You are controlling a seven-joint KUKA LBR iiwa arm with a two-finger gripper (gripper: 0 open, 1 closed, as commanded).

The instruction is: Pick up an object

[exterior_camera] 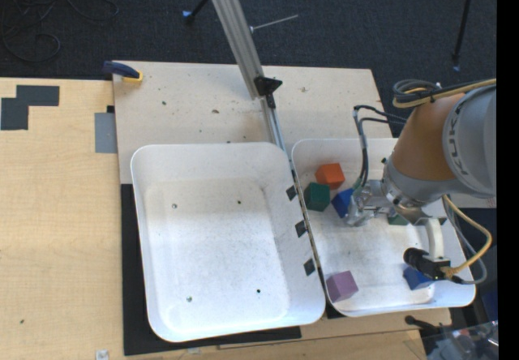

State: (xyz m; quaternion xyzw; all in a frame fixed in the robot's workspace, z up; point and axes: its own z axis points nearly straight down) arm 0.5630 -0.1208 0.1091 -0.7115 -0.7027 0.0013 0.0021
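My gripper [355, 216] reaches down into the right bin [373, 285], its tip right beside a blue block [341, 202]. A dark green block [316, 197] lies just left of the blue one, and an orange block [329, 174] sits behind them. A purple block [341, 285] rests at the bin's front left corner. Another blue piece [418, 276] lies near the front right rim. The arm's wrist covers the fingertips.
The left bin [211, 245] lies next to the right one, with black clips along the shared rim [298, 229]. A slanted aluminium post [239, 34] rises behind the bins. Cables and a black part [426, 261] hang off the arm over the right bin.
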